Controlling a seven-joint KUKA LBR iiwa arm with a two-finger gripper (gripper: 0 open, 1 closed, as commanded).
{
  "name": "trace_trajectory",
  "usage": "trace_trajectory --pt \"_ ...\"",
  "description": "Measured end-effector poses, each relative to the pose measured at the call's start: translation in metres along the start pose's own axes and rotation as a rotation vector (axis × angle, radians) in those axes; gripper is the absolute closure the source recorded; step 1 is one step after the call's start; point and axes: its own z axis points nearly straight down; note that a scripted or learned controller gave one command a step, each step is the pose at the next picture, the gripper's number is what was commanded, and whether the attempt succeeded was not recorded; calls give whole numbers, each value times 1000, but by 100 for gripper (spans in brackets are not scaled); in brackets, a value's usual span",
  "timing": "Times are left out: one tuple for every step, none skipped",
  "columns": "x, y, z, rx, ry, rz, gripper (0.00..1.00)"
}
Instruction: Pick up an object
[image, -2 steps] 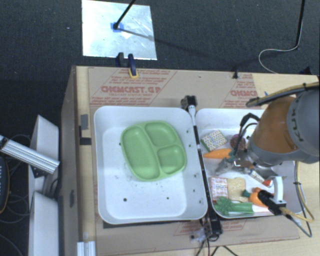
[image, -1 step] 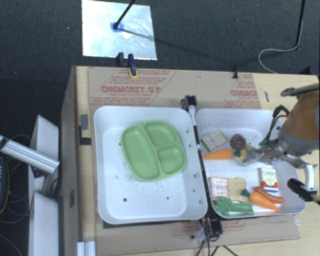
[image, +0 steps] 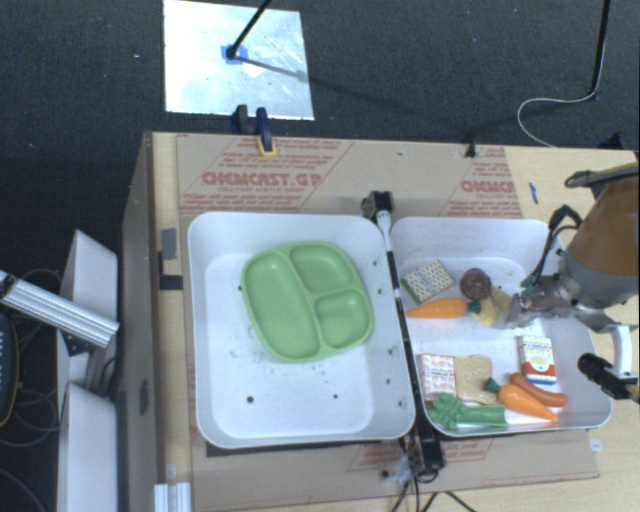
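Observation:
The right bin (image: 500, 236) holds several toy foods. A carrot (image: 438, 309) lies at its middle left, with a checkered cracker (image: 427, 278) behind it and a dark red round piece (image: 476, 283) to the right. My gripper (image: 514, 306) is low in this bin, just right of a small yellow piece (image: 487, 313) and close to the carrot's tip. I cannot tell whether it touches either one. The arm (image: 605, 250) comes in from the right.
A green divided plate (image: 305, 300) lies in the left bin (image: 215, 400). At the front of the right bin are a small carton (image: 537, 360), two carrots (image: 527, 397), a green toy (image: 468, 415), a tan cracker (image: 472, 375) and a red-and-white packet (image: 436, 374).

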Motion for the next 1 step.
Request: trace_trajectory --pt "0 0 0 0 0 0 0"
